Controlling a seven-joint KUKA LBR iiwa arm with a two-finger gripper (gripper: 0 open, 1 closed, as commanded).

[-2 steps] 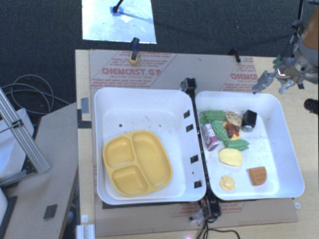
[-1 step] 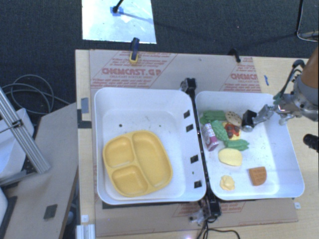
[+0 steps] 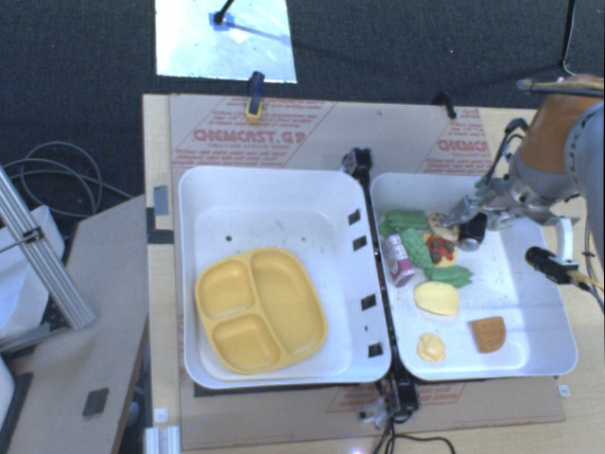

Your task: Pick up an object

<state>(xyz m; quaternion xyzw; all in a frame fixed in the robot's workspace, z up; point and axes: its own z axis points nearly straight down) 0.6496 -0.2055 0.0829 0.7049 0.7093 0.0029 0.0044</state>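
While claw (image 3: 470,223) hovers, can (image 3: 398,258) lies lengthwise (top rearward).

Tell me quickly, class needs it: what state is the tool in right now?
Tool: over the right bin, near the pile of toy food; open or closed cannot be told.

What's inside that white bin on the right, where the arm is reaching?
The right bin holds a pale yellow piece, a brown piece, a small yellow piece, a purple can and green leafy pieces. The gripper covers whatever lies beneath it.
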